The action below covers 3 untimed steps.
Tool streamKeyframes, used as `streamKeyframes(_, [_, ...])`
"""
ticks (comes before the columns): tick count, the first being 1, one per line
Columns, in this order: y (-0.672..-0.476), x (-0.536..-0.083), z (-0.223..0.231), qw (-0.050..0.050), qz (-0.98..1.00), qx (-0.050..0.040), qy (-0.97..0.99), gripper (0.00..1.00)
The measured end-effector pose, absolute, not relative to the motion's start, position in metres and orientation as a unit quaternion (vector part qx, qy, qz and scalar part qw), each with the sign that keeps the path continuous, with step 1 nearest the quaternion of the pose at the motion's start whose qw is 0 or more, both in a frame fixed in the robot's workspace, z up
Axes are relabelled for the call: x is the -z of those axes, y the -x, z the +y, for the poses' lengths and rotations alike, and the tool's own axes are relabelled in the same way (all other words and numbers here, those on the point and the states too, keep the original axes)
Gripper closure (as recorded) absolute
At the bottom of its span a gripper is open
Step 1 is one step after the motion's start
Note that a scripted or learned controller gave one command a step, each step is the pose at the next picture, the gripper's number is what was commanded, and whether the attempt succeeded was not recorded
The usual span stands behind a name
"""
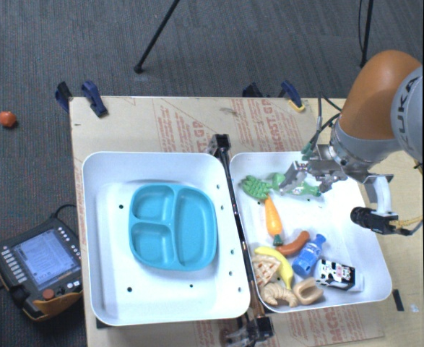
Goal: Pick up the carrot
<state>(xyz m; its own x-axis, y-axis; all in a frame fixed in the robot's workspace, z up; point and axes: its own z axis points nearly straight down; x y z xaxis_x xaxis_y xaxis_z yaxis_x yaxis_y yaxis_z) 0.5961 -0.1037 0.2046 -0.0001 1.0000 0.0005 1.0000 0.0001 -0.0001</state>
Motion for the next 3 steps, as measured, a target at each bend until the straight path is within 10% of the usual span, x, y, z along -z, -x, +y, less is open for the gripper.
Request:
streamKeyframes(1, [-0.595, -0.088, -0.097, 0.003, -0.694, -0.0017, 0.720, 0.00])
streamKeyframes(2, [-0.597, -0.099, -0.099, 0.002, -0.692, -0.0001, 0.722, 1.00])
streamKeyframes(3, [-0.587, -0.224, -0.088, 0.000, -0.621, 0.0002, 0.784, 1.00])
